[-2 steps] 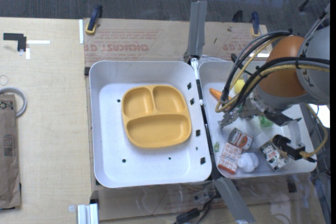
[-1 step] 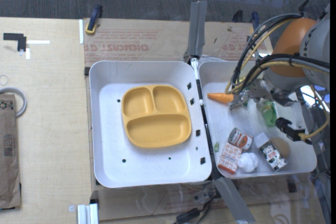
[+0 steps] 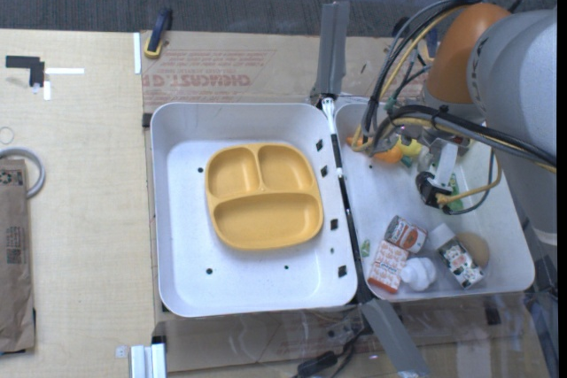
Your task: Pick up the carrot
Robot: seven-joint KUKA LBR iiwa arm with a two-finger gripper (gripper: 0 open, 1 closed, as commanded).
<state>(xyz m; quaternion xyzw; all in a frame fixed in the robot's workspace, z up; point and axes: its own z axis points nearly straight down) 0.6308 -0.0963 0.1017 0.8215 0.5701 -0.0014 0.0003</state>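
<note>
1. Camera view, looking down: the carrot (image 3: pixel 387 154) lies in the right bin (image 3: pixel 505 217), in its far left corner, close to the wall it shares with the left bin (image 3: pixel 177 279).
2. The claw (image 3: pixel 399 137) hangs over that same corner among cables. I cannot tell whether it is released or clenched, or whether it touches the carrot.
3. To pick well, I judge the claw should centre on the orange body and close across its narrow width. It should stay off the bin wall on one side and the yellow-green piece (image 3: pixel 410 151) just beside the carrot on the other. A straight lift would keep the carrot from catching the wall.
4. Count: two bins and one carrot. One yellow plate (image 3: pixel 263 196) with three compartments sits in the left bin. One yellow-green piece lies by the carrot. Five small things sit at the near end of the right bin: a red-labelled can (image 3: pixel 406 235), a red-and-white packet (image 3: pixel 384 266), a white bottle (image 3: pixel 418 274), a printed tub (image 3: pixel 460 264) and a tan lump (image 3: pixel 477 247).
</note>
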